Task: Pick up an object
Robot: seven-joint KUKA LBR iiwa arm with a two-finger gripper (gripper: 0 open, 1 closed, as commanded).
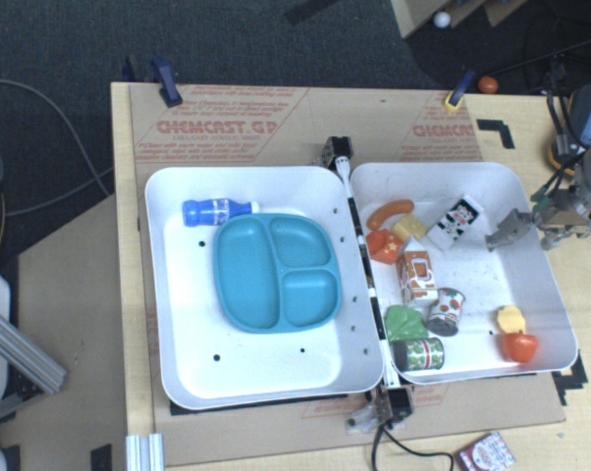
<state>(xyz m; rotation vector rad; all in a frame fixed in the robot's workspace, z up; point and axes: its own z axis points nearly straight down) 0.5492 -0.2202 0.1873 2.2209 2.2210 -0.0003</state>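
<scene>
You had dark carpet all round a pale table [276, 116], its board printed with red lettering, and two shallow white bins sat on it side by side. The left bin [178, 361] held a teal divided plate [276, 271] with a small blue bottle [215, 210] lying just behind it. The right bin [541, 283] was the crowded one: a sausage [392, 211], a red piece [383, 247], a carton [416, 275], two cans [446, 310] [419, 353], a green piece [403, 320], a black-and-white box [456, 220], and a yellow piece [510, 318] touching a tomato [519, 346] (near the front corner). The claw [516, 230] hung at that bin's right rim, near the box but apart from it; I cannot tell how far open it was.
</scene>
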